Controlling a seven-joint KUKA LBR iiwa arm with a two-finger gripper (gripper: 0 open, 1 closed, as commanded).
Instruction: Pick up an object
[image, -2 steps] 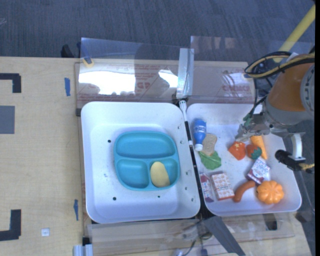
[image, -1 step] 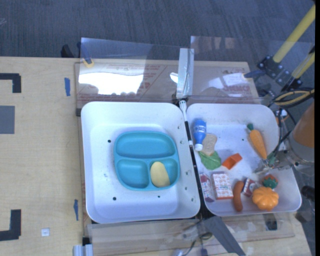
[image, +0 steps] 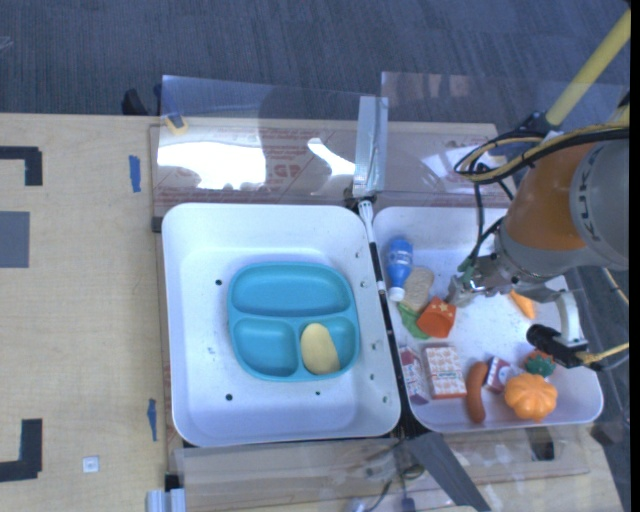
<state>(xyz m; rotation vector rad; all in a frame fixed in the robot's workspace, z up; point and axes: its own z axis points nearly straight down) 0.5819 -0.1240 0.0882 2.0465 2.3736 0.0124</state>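
Note:
My gripper (image: 464, 287) hangs low over the middle of the right bin (image: 590, 405), below the grey and orange arm (image: 560, 205). Just to its lower left lies a small red-orange pepper-like toy (image: 437, 318), very close to the gripper tip; whether they touch is unclear. Around it sit a blue bottle (image: 399, 262), a tan piece (image: 417, 285) and a green piece (image: 410, 320). Toward the front are a red-and-white box (image: 443, 371), a red sausage (image: 475, 390), an orange pumpkin (image: 530, 396) and a carrot (image: 522, 303).
The left bin (image: 190, 330) holds a blue divided tray (image: 285, 300) with a yellow oval object (image: 319, 348) in its lower right compartment. A clear divider wall (image: 368, 150) stands behind the bins. Cables (image: 500, 155) loop near the arm.

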